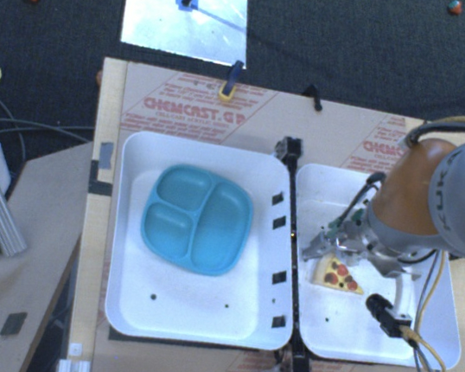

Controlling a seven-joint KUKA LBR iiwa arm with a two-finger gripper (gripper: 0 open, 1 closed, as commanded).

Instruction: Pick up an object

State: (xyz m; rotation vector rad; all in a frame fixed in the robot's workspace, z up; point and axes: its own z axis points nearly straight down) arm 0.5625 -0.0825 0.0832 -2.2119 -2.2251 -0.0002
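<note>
Hovering low in the right bin (443, 346), gripper (328, 245) sits just left of and above the pizza slice toy (340, 276), likely lining up a grasp; nothing visibly between its jaws, and cannot tell whether open or closed. Slice lies flat mid-bin: yellow wedge, red dots, pale crust edge. Left bin (123, 295) holds a blue divided plate (197, 219), untouched
</note>
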